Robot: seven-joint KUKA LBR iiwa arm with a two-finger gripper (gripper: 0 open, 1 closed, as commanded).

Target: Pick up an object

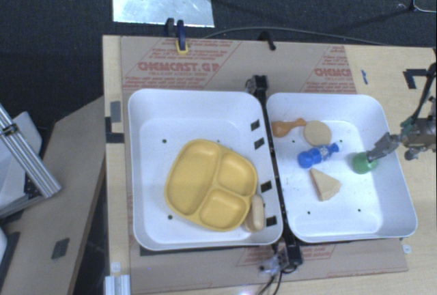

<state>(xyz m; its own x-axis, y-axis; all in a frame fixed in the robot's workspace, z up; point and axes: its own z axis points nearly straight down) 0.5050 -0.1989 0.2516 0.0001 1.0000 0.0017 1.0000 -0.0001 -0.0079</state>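
The right bin (392, 218) holds several small objects. A green round object (362, 164) lies near the bin's right wall. My gripper (375, 153) reaches in from the right, and its grey tip sits right on the upper right side of the green object. A blue bottle (317, 155) lies in the middle. A tan wedge (325, 184) rests below it, and a round tan disc (317, 132) above it. An orange-brown spoon-shaped piece (287, 127) lies at the upper left of that bin.
The left bin (153, 123) holds a yellow compartment tray (210, 184) with a beige oval piece (256, 212) at its lower right corner. Black clips line the divider between the two bins. A metal frame (24, 157) stands at the far left.
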